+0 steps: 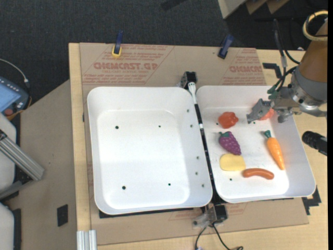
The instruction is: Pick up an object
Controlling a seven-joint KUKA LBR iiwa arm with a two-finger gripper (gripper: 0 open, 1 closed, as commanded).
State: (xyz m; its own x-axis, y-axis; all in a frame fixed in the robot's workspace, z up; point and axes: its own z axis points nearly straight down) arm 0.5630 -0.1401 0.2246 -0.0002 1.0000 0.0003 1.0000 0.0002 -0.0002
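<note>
I have the gripper [266,111] over the back part of the right bin [299,189], arm coming in from the right. Its fingers look slightly spread, nothing clearly between them. There's a pinkish-red bit [266,114] right under the fingers, touching or just behind them, too small to tell what it is or whether it's clamped. I call it not held.

Candidates all sit in the right bin: red tomato-like piece [227,120] just left of the gripper, purple grapes [229,142] below that, yellow lump [232,163] touching the grapes' lower end, sausage [257,173] near the front, carrot [274,150] lying lengthwise toward the right wall. Left bin [104,191] is beside it.

To do this well, I'd go for whatever is nearest, the pinkish bit or the red piece. Centre the fingers over it, open wide enough to straddle, descend straight to the floor, then close. Risk: rounded plastic squirts out sideways if I'm off-centre. The carrot wants a grip across its width.
</note>
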